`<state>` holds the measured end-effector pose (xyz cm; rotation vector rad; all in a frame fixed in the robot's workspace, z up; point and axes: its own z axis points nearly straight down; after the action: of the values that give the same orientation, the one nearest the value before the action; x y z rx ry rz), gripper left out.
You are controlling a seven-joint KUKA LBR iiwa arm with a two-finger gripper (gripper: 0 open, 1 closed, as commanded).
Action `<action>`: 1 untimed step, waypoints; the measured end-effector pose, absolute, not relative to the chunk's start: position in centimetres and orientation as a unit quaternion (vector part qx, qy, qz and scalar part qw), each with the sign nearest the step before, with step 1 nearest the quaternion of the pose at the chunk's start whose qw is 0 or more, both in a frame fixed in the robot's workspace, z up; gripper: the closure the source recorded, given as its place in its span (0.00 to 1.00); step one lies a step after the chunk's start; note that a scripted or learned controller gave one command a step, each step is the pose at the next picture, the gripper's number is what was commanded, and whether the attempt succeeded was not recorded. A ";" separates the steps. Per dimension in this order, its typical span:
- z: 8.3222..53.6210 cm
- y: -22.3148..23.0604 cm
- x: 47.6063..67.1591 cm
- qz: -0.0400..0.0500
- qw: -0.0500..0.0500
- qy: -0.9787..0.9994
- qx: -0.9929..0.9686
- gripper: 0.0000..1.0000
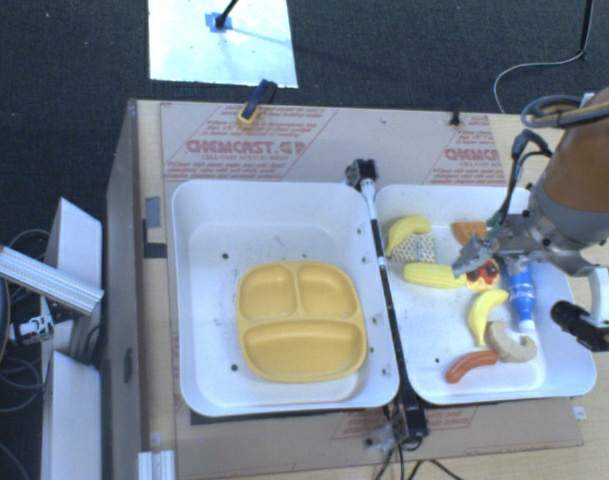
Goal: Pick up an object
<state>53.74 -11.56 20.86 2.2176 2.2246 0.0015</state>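
Hand (476,260) low over crowded right bin (574,373), grip unclear; could nudge banana (434,275) or grab two.

My arm (584,183) is grey with an orange band. Both bins (199,268) are white. In the left one lies a yellow divided plate (299,320). In the right bin I see three yellow bananas (407,231), a speckled white-and-dark piece (420,250) beside the far one, an orange piece (469,232), a blue-and-white bottle (522,301), a tan ring-shaped piece (511,343) and a reddish-orange sausage (471,365). The bench board (284,143) is tan with red lettering.
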 end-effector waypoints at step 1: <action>8.9 -15.7 51.7 0.000 0.000 0.707 0.707 0.00</action>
<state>51.72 -15.69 8.86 2.2217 2.2225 -0.0013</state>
